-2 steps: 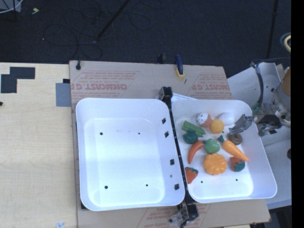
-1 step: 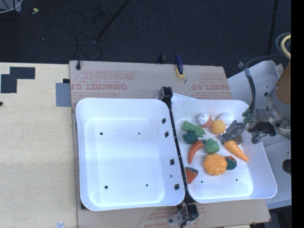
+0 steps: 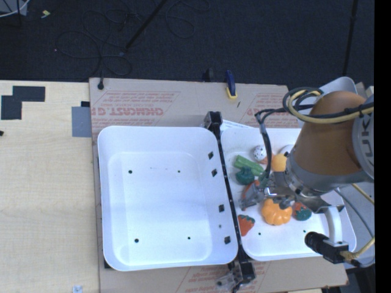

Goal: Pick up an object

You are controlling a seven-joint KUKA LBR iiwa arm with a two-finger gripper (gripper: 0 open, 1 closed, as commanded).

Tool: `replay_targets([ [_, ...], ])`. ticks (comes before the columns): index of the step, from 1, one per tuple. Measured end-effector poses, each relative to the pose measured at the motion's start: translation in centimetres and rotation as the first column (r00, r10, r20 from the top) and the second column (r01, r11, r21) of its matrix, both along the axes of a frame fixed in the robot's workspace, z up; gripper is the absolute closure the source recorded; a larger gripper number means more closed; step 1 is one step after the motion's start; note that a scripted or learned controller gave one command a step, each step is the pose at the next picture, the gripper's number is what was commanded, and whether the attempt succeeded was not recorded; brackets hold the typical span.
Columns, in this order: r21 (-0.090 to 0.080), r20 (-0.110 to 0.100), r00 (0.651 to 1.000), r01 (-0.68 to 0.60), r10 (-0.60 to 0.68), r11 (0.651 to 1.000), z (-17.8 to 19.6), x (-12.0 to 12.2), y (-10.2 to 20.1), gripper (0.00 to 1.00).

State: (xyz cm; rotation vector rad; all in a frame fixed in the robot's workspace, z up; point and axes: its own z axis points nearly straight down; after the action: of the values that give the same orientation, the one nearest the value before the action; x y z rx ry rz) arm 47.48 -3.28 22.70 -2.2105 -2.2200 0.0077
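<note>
My gripper [image 3: 267, 191] hangs low over the middle of the right bin [image 3: 287, 249], under the grey and orange wrist. Small toys lie around it. A green piece [image 3: 247, 163] and a teal piece [image 3: 245, 177] are just to its upper left. A reddish-brown piece [image 3: 250, 192] lies right beside it on the left. An orange pumpkin-like toy [image 3: 276, 213] sits just below it. A yellow-orange toy [image 3: 278, 162] and a white spotted ball [image 3: 259, 154] lie behind it. I cannot see any toy lifted off the bin floor.
The left bin [image 3: 110, 163] shows only its white floor. A black divider [image 3: 221, 182] runs between the bins. A red-orange toy [image 3: 245, 224] lies at the right bin's near left corner, and a red and teal one [image 3: 300, 212] lies partly under the arm.
</note>
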Motion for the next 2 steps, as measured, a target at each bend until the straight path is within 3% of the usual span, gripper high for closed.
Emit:
replay_targets([
  [1,-0.003,0.002,1.000,0.012,-0.012,1.000,-10.1,-0.1,-5.7,0.00],
  [2,-0.003,0.010,1.000,0.003,-0.003,1.000,-14.2,7.6,-6.2,0.00],
])
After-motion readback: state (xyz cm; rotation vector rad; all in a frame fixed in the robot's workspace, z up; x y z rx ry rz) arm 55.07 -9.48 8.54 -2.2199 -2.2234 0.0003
